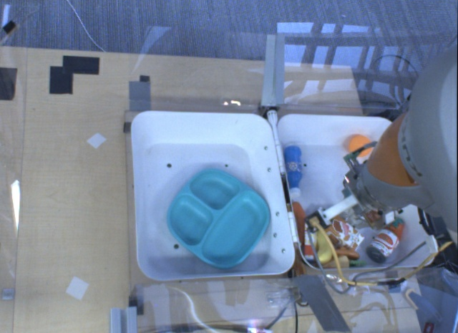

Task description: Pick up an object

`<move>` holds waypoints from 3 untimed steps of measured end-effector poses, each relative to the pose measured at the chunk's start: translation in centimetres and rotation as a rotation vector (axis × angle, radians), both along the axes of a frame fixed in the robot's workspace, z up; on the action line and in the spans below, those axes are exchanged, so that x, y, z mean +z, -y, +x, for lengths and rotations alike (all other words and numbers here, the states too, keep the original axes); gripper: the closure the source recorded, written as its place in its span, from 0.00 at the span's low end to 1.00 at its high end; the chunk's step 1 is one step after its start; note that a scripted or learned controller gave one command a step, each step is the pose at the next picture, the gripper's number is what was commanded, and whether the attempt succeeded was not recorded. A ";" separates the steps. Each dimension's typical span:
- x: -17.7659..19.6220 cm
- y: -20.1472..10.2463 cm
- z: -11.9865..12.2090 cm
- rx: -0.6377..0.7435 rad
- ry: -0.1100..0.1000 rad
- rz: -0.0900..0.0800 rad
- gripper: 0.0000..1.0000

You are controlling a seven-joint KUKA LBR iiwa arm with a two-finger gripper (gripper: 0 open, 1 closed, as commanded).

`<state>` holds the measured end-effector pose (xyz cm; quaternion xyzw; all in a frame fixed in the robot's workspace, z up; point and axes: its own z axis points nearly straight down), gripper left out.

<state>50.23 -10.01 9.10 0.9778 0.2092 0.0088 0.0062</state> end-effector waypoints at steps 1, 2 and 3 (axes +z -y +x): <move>9.4 -5.9 3.9 -0.213 -0.017 0.012 1.00; 10.4 -5.9 4.0 -0.204 -0.017 0.012 1.00; 20.5 -6.1 7.8 -0.192 -0.015 0.011 1.00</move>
